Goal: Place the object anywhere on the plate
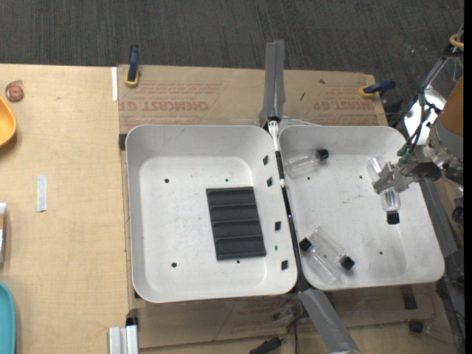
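Heads up: the gripper [389, 186] is pinched on the top end of a clear vial [391, 206], which hangs black cap down over the right bin [436, 270], near its right wall. The dark ribbed plate [236, 223] sits in the left bin [147, 198], well apart from the vial, w/ the two bins' meeting walls between them. Main risk imo is grip: it looks like it's only on the vial's end, the body is smooth and clear, so a fast swing across could let it slide out or pivot and drop short. Carry too low and the cap may clip the walls. At release, the vial is round and the plate is ribbed and narrow, so it may roll or bounce off into the bin floor, esp. if you let go from high up. Two other vials [304, 165] [328, 255] lie in the right bin, so a drop there could be confusing on a re-pick.
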Motion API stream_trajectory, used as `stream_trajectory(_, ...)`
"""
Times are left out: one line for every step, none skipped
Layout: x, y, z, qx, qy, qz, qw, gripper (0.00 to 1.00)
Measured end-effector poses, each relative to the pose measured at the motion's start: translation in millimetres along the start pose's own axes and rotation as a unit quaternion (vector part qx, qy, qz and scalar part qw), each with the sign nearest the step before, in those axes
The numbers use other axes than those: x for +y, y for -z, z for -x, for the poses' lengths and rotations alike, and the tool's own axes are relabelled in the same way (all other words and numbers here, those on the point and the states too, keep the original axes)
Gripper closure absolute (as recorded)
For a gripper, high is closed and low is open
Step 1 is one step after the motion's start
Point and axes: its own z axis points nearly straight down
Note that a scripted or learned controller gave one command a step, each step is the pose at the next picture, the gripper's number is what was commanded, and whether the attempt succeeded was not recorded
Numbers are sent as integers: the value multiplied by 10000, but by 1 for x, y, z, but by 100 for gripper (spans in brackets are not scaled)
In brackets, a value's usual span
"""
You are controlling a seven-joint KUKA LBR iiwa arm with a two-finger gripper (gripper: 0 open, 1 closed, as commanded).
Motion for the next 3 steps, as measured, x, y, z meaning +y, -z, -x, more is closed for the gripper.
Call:
stream_trajectory(45,-67,-55,-1,-472,-19,9989,100)
stream_trajectory(76,-38,-118,-8,-973,-13,9953,100)
stream_trajectory(34,4,-194,-7,-973,-18,9953,100)
